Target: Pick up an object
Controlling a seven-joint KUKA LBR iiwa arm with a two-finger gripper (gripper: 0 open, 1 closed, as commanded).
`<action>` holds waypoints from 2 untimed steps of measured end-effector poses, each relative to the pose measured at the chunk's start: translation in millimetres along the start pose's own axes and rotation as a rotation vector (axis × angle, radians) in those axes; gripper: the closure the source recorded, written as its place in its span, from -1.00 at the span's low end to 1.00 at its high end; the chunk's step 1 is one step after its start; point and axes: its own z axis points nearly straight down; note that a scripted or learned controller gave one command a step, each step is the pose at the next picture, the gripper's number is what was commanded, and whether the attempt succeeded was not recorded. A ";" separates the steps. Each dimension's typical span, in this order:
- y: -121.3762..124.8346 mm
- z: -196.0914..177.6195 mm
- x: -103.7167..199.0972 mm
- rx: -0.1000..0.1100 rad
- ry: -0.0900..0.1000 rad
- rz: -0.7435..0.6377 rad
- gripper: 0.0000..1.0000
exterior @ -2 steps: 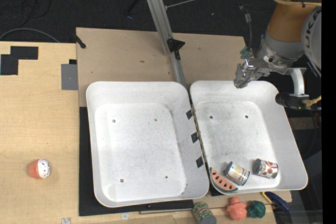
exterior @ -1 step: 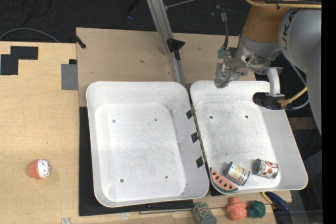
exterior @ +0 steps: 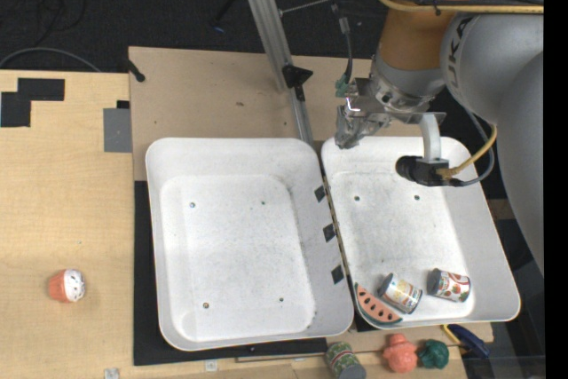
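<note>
My gripper [exterior: 348,134] hangs over the far left corner of the right bin [exterior: 497,280], just above its rim, with nothing visibly in it. At that bin's near edge lie a watermelon-slice toy [exterior: 376,309], a silver can [exterior: 401,292] on its side and a red-and-white can [exterior: 449,284]. All three are well apart from the gripper, towards the front of the bench.
The left bin [exterior: 169,191] lies beside the right one, with black clips along the shared edge. A slanted metal rail [exterior: 266,4] rises behind the bins. A small can [exterior: 342,359], a red toy [exterior: 399,353] and a green toy [exterior: 433,353] lie on the bench in front. A red-and-white ball [exterior: 67,286] rests far left.
</note>
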 end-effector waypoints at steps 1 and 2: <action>-2.2 6.9 43.2 0.002 -0.001 0.001 1.00; 0.8 16.3 93.1 -0.002 -0.002 0.001 1.00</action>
